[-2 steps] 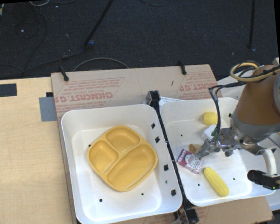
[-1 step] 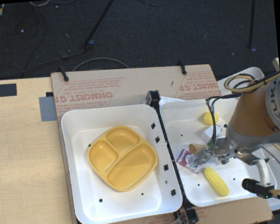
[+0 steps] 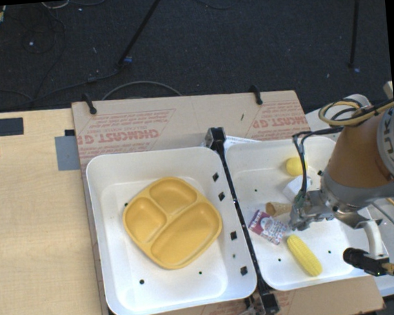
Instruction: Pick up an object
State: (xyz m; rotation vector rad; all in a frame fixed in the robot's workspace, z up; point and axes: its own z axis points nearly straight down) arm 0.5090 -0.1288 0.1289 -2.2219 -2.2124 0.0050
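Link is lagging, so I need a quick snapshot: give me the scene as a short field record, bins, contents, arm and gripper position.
left bin: yellow divided plate, three compartments
right bin: corn cob near the front, small yellow object near the back, crumpled wrapper, small brown item
arm: reaches in from the right, over the right bin
gripper: low over the bin, between wrapper and corn cob
grasp: finger state cannot be told; nothing seen held
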